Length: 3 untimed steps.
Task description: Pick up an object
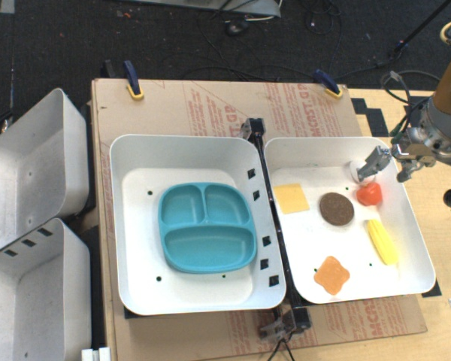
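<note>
Notably, the tool [385, 164], fingers spread apart and gripping nothing, hovers just above-right of the small red object [370, 194], probably light, rigid, smooth plastic, best pinched across its rounded middle.

Five small toy foods in the right white bin [417, 224]. Red round piece [370, 194] near the upper right, just below the gripper [387, 163]. Brown round patty [336, 208] in the middle. Yellow flat square [291, 198] to its left. Yellow corn [382, 241] lying slanted at right. Orange lumpy piece [331, 274] at the bottom.
</note>
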Motion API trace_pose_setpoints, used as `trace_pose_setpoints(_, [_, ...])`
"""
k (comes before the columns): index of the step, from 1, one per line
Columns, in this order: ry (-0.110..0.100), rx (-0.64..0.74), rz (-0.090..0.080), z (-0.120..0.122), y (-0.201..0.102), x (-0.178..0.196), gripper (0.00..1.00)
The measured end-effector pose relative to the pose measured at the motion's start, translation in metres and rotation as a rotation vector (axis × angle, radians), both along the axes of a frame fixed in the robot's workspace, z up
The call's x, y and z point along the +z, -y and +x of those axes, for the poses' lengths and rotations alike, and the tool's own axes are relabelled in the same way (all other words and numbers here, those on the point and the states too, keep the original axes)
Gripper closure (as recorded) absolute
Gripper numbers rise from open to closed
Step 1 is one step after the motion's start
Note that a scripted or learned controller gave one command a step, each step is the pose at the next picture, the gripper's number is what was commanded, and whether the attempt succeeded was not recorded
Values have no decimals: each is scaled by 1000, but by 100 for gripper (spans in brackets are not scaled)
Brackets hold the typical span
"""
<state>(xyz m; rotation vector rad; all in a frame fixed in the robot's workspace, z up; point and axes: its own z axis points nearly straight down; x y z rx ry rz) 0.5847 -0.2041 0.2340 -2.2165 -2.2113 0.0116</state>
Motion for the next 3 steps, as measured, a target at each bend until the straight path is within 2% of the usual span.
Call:
trace_pose_setpoints(1, [13, 4, -3, 3, -1, 8, 0])
trace_pose_setpoints(3, [10, 2, -2, -8, -12, -83, 0])
